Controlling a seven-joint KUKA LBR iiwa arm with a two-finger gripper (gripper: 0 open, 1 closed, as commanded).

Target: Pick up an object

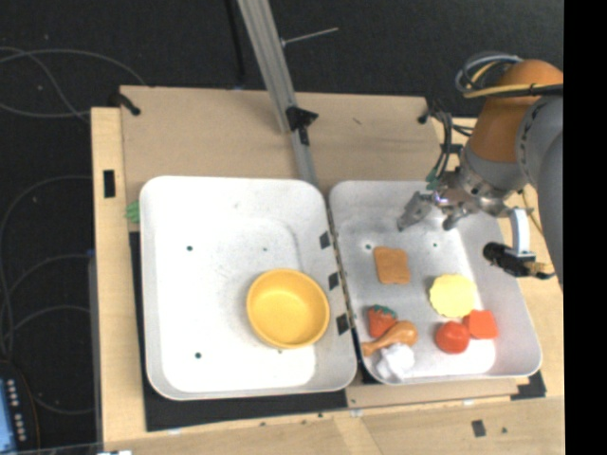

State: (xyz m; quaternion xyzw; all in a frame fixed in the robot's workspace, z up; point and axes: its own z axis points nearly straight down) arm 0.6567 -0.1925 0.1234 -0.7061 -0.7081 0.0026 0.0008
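Claw (pixel 433 212): fingers spread wide, holding nothing, poised over the right shallow white bin (pixel 356 207), upper end. Nearest candidate: flat tan rectangular block (pixel 391 265), just below. Step: approach. Next move calls for descent onto the block, then closing.

toast slice (pixel 392 265) lies flat in right bin (pixel 360 207), mid-left.

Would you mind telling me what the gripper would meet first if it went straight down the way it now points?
The gripper hangs open over the far part of the right bin. Straight down, it would likely meet bare bin floor first; the tan slice lies nearer the camera, apparently off that line, though depth is unclear.
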